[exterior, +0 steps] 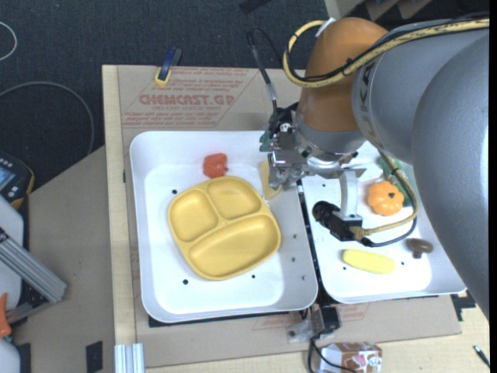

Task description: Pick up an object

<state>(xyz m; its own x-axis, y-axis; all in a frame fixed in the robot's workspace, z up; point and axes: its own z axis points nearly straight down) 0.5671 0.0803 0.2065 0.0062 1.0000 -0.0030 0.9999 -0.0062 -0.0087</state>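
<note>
**Tool at the shared rim: a bad spot to drop**

My tool [276,176] hung at about two o'clock in the left bin [147,231], right by the rim where it meets the right bin [404,282]. It sat just beside the upper corner of the yellow divided tray [225,228]. From that slant I could not tell how far open it was, or whether it had hold of anything.

Here was my worry. A straight drop from there could, I judged, have landed on the two rims rather than on an object. It could also have nipped only the tray's lip. That tray was broad, shallow and glossy, so an edge pinch would likely have let it tip or slide free.

The small red piece [215,164], just off the tray's twelve o'clock edge, looked easier to close on. It was rounded, though, and a nudge might have sent it rolling.

The tray itself lay flat and askew in the middle of the left bin. It was mustard yellow, with two small compartments above one large one.
</note>
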